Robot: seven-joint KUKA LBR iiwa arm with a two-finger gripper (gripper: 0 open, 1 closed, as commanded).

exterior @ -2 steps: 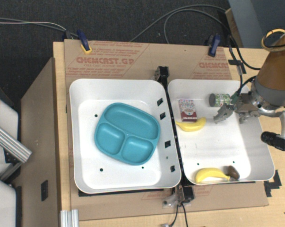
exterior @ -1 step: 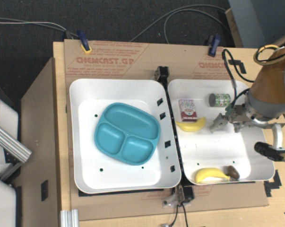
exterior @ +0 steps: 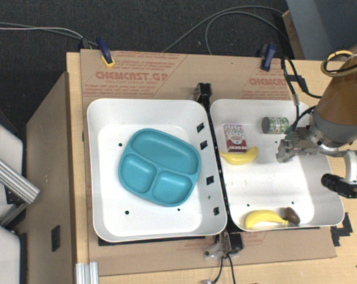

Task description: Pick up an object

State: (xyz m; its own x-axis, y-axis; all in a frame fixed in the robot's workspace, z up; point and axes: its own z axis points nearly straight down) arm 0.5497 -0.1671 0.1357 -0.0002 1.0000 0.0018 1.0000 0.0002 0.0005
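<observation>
Left bin [exterior: 101, 158]: I see a blue divided plate [exterior: 159, 167] lying flat near the middle. Right bin [exterior: 326, 209]: small red-and-white box [exterior: 235, 136] at the far left side, a banana [exterior: 240, 156] touching its near edge, a small green can [exterior: 275, 125] on its side further right. Second banana [exterior: 267, 219] against the near wall. Gripper [exterior: 289, 148] sits low just right of the can, nothing between the fingers; can't tell open or closed.

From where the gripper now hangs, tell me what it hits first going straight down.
Probably bare floor of the right bin: the gripper hangs below the small can, right of the banana. Depth is unclear.
</observation>
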